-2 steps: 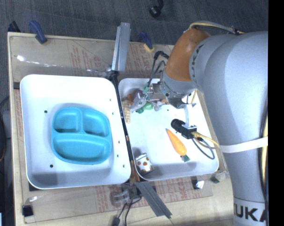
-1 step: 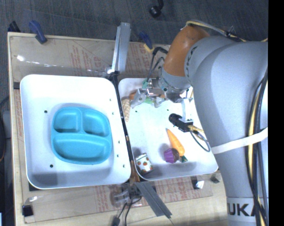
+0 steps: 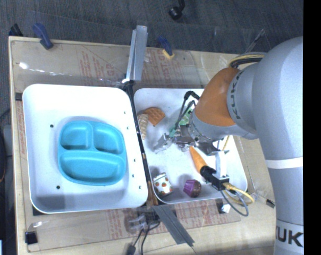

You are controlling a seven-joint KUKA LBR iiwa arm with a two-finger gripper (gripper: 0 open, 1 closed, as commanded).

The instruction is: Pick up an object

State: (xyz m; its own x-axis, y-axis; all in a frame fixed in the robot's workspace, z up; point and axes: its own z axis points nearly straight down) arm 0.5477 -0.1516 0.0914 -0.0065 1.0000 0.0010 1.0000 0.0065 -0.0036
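So, orange carrot (image 3: 195,155) lying in the right bin (image 3: 238,170), just beside the gripper (image 3: 163,141). Fingers spread, pinching nothing. Purple cup (image 3: 192,187) and spotted cup (image 3: 162,184) near the front wall, blue tray (image 3: 91,152) over in the left bin (image 3: 38,142).

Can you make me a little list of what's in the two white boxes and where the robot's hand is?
left bin: holds a blue divided plate
right bin: holds several small things
near its back edge: a brown bread-like piece
near its front edge: a small patterned cup and a purple thing
middle: an orange carrot-like thing
arm: reaches over the right bin
tool: low in the right bin, nothing seen between its fingers
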